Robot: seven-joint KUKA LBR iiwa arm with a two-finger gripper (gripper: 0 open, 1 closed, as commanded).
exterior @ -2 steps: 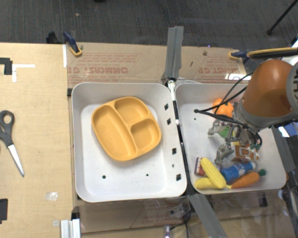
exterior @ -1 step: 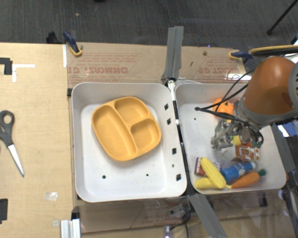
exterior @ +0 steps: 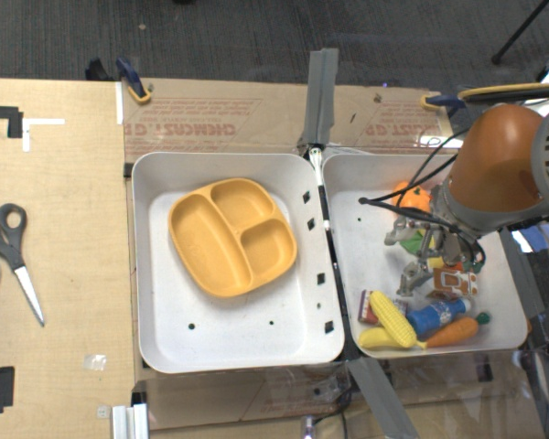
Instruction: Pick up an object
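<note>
The gripper (exterior: pixel 419 262) is hanging over the right bin (exterior: pixel 377 245); I cannot tell its state. The toys, a corn (exterior: pixel 391 316), a carrot (exterior: pixel 453 330), are lying at its six o'clock. A plate (exterior: pixel 232 236) is sitting in the left bin (exterior: pixel 156 273).

divided plate (exterior: pixel 233 236) lies in the left bin (exterior: pixel 146 273); corn (exterior: pixel 392 316), bottle (exterior: pixel 436 317) and carrot (exterior: pixel 455 331) crowd the right bin's (exterior: pixel 352 236) near edge; scissors (exterior: pixel 16 254) far left on the counter (exterior: pixel 55 337)
</note>
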